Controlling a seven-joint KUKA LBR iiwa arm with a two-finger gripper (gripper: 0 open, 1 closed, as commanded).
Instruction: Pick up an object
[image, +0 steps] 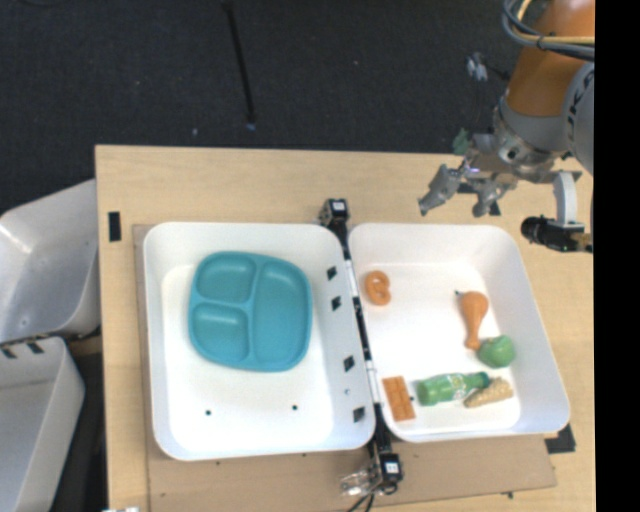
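My gripper (462, 196) hangs above the far rim of the right bin (530, 270), open, with nothing between its fingers. Below it in that bin lie a small orange round piece (377, 288), an orange drumstick-shaped toy (474, 316), a green ball (496, 351), a green bottle (450, 387), a tan piece (489, 396) beside the bottle, and a flat orange block (399, 398). All of them lie apart from the gripper.
The left bin (160, 330) holds a teal divided plate (250, 310). A divider with black clips (352, 330) runs between the bins. A white container (45, 270) stands off the bench's left edge.
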